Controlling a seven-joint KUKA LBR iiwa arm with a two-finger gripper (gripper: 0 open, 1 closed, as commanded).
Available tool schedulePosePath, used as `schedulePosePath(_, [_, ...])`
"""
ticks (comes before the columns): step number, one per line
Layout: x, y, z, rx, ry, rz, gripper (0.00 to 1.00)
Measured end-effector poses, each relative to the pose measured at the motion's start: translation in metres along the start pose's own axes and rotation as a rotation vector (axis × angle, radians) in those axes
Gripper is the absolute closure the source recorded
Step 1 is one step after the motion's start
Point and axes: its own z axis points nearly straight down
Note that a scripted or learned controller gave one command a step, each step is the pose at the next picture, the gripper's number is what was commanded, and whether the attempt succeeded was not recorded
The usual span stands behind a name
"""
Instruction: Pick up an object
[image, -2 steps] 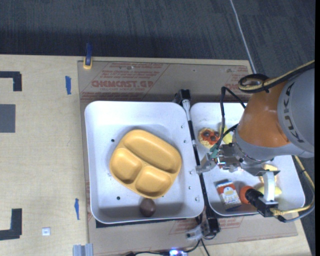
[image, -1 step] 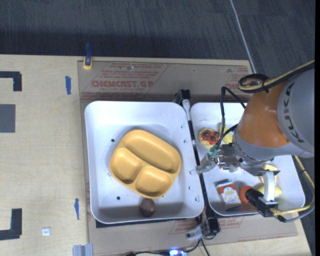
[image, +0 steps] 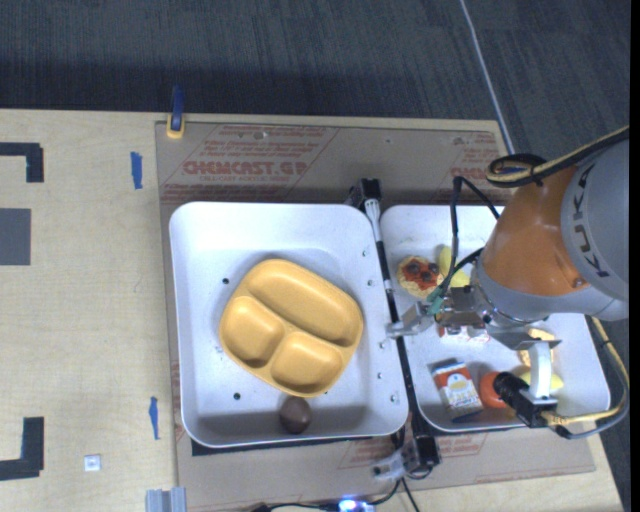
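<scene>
Going left to right: the left bin (image: 190, 300) holds a big yellow divided tray (image: 290, 325) lying upside-down-looking and tilted, long axis running roughly from the bin's near-left corner toward its far-right corner. It looks like stiff, smooth plastic, light but too wide for a pinch, so only a rim would work. Just past its near edge sits a small brown round thing (image: 294, 414), probably light and prone to rolling.

The right bin (image: 600, 395) has a pizza-looking toy (image: 418, 272) near its far-left corner, and a small red-and-white carton (image: 456, 388) by the near edge, long axis pointing roughly near-to-far. I'd guess the carton is the easiest grab, taken across its narrow sides.

The gripper (image: 455, 322) hangs over the right bin's left side, mostly hidden under the arm, so how it's set I honestly can't tell.
</scene>
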Motion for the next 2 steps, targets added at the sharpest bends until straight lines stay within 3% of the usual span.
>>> schedulePosePath(2, [-0.0085,0.0003,0.0055,-0.001,0.004,-0.001,0.00])
